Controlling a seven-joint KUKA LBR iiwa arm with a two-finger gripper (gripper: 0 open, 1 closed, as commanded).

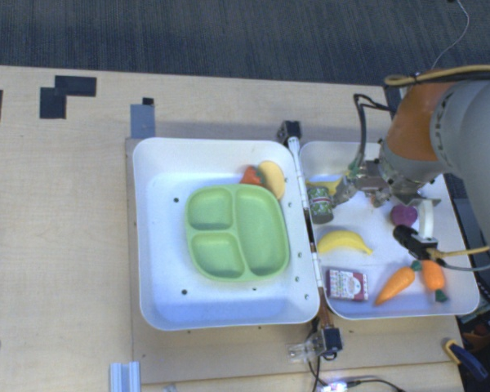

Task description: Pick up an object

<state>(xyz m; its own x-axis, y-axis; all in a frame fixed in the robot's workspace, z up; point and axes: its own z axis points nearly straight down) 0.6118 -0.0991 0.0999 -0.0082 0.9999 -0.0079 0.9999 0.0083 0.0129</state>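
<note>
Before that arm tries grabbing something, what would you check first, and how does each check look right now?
1. Gripper is over the right bin, where the loose items lie: ok.
2. Something held already: cannot tell.
3. Banana lies apart from its neighbours, easy to reach: ok.
4. Two carrots lie touching at the bin's near edge, awkward to separate: not ok.
5. Purple item is partly hidden by the arm: not ok.
6. Green tray in the left bin has open compartments: ok.

End effector (353, 178) over right bin (465, 300), beside can (319, 202).
</note>
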